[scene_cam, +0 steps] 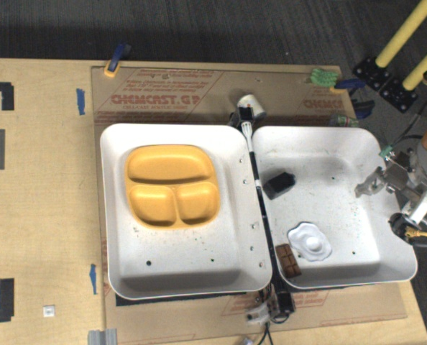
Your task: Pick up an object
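At the right bin's [357, 264] right edge, the gripper [375, 183] hovers, its state unclear; a black block [278, 184] lies well left.

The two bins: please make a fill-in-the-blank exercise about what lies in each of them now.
1. The yellow tray lies in the ____ bin.
2. The tray has ____ compartments.
3. The black block lies in the ____ bin.
4. The brown bar lies at the right bin's ____ left corner.

Missing words: left; three; right; front
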Motion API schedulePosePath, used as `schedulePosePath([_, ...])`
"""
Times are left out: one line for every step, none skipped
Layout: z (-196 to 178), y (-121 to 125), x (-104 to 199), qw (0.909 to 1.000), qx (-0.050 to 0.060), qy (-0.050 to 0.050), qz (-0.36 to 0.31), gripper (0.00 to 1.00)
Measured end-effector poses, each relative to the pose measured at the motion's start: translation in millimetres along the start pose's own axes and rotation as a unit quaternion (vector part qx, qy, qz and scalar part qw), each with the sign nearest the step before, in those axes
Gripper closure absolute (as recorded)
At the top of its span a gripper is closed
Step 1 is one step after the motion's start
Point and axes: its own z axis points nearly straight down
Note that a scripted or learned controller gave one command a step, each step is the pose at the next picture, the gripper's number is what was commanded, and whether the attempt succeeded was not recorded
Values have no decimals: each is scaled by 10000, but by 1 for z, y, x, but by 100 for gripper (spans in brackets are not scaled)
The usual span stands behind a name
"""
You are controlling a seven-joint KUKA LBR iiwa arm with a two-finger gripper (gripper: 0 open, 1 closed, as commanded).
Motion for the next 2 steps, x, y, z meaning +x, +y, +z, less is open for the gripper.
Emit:
schedulePosePath([17,-88,32,9955,5,-3,949,0])
schedulePosePath([47,-94,81,9968,-3,-2,796,0])
